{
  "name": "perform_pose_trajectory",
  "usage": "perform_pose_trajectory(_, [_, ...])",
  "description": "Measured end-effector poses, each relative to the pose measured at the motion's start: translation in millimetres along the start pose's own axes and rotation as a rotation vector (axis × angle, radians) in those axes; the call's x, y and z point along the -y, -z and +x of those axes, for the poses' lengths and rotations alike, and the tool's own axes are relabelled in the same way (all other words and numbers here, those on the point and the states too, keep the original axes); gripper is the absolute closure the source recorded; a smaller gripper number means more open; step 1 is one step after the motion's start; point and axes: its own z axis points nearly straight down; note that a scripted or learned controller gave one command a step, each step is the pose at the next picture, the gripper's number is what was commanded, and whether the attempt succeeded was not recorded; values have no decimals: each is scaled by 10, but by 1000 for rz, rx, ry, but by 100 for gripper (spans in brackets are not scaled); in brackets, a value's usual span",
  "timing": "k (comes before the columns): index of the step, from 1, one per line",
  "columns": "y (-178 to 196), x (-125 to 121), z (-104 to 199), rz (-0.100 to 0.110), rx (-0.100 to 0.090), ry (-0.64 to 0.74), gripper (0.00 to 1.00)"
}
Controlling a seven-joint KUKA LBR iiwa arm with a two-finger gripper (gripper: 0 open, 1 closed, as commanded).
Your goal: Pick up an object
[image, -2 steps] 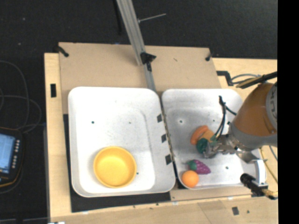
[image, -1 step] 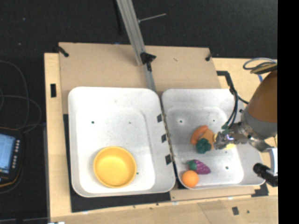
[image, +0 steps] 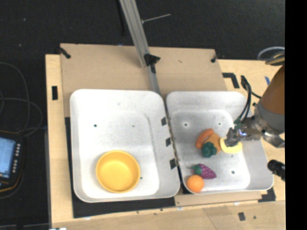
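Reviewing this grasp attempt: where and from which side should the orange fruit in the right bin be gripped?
Grip the orange fruit across its round middle, coming straight down. The bin wall crowds its near-left side and the purple grapes sit just behind, so probably only the top is free.

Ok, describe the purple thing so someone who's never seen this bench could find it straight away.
Look at the right bin of the two white ones, along its near edge. The purple grape bunch lies there, just above the orange ball. It is the only purple item; the carrot with its dark green top sits farther back.
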Motion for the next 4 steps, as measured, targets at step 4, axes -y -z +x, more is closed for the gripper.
perform_pose_trajectory(4, [562, -243, 1352, 2, -2, 3, 100])
